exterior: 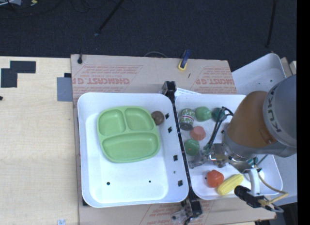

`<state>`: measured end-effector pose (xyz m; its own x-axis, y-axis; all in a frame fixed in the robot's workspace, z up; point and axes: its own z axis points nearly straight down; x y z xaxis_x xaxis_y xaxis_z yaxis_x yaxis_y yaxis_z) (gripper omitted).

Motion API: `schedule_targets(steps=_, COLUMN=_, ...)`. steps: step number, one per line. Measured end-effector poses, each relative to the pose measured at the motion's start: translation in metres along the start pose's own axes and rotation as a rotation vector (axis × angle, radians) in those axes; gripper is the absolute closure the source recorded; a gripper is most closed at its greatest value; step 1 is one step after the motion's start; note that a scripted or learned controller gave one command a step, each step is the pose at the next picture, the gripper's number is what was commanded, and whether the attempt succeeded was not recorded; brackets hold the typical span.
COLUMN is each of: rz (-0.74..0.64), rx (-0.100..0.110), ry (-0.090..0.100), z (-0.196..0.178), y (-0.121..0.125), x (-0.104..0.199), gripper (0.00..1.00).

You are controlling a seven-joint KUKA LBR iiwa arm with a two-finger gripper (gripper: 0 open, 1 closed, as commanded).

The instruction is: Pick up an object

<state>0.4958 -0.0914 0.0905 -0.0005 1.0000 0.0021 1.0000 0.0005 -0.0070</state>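
Observation:
My gripper [199,160] is low in the right bin [271,173], near its left wall, with the grey and orange arm [252,122] reaching in from the right. Just above the gripper lies a green round object [192,146], very close to it. A pink-red round piece [197,133] sits a little further back. Behind those are a striped can-like object [187,117] and a green object [203,113]. In front of the gripper lie a red object [214,178] and a yellow banana-like piece [230,184]. Nothing is visibly held.
The left bin [92,180] holds a green divided plate [128,134] and a small brown ball [157,117] by its right wall. A black divider [178,142] runs between the bins. The arm hides the right bin's far right part.

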Motion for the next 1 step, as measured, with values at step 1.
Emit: schedule_targets(steps=1, rz=0.009, rx=0.0, ry=0.0, z=-0.0121, y=-0.0004, x=-0.0021, gripper=1.0)
